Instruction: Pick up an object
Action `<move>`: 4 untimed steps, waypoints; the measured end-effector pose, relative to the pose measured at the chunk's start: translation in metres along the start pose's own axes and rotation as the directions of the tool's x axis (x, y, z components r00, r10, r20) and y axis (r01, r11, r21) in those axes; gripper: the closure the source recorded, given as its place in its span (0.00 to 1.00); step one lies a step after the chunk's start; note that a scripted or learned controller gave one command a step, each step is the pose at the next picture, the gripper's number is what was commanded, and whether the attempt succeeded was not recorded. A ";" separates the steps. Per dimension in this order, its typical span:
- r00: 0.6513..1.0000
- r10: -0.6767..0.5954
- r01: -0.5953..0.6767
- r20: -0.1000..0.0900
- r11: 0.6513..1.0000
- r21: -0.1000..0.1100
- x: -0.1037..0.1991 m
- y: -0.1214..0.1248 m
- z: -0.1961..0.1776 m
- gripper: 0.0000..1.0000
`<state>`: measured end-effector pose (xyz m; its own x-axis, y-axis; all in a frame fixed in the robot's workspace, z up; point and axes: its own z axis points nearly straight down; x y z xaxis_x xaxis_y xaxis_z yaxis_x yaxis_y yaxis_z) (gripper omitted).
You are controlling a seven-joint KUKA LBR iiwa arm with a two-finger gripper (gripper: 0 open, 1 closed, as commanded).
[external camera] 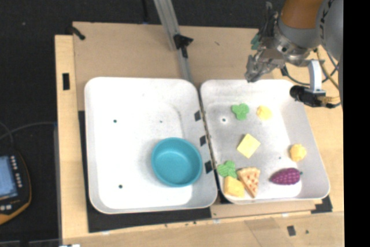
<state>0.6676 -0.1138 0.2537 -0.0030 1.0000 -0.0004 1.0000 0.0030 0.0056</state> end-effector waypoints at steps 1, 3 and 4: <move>1.000 -0.003 0.003 -0.001 1.000 0.005 0.047 -0.012 -0.007 1.00; 1.000 -0.003 0.003 -0.001 1.000 0.006 0.147 -0.028 0.015 1.00; 1.000 0.000 0.000 -0.001 1.000 0.005 0.192 -0.031 0.005 1.00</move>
